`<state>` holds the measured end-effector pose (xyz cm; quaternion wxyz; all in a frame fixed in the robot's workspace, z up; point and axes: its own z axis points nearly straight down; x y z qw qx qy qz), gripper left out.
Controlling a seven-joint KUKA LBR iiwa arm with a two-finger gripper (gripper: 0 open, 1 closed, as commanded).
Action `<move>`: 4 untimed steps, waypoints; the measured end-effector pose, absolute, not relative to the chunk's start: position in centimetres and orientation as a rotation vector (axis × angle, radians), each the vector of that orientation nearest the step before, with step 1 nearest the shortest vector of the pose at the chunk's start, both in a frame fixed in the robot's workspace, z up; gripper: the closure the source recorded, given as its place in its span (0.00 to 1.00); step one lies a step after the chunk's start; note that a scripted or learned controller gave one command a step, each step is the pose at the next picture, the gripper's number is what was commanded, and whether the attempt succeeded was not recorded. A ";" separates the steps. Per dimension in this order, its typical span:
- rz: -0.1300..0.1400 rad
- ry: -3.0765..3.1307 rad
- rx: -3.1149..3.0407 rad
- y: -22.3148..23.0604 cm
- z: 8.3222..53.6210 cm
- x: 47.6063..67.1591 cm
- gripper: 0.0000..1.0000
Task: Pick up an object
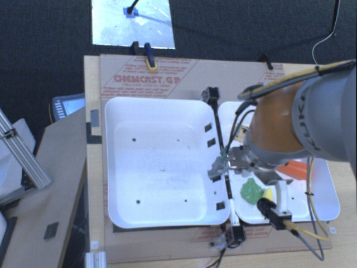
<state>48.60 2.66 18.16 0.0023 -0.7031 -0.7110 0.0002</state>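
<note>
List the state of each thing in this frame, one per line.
Arm: reaching in over the right bin.
Gripper: low over the divide between the bins.
Green object: lying in the right bin.
Orange object: lying in the right bin, partly hidden by the arm.

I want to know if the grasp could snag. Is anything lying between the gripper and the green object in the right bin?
Nothing visible does. The gripper hangs over the divide between the bins, and the green object lies just right of it on the right bin floor, with a yellow piece beyond it.
</note>
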 end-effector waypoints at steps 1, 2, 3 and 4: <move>-0.026 -2.240 -2.225 2.2 34.8 53.7 0.00; -0.003 -2.231 -2.213 7.3 26.1 60.2 0.00; -0.015 -2.229 -2.231 3.2 35.8 66.6 0.00; 0.012 -2.227 -2.200 13.9 18.1 65.4 0.00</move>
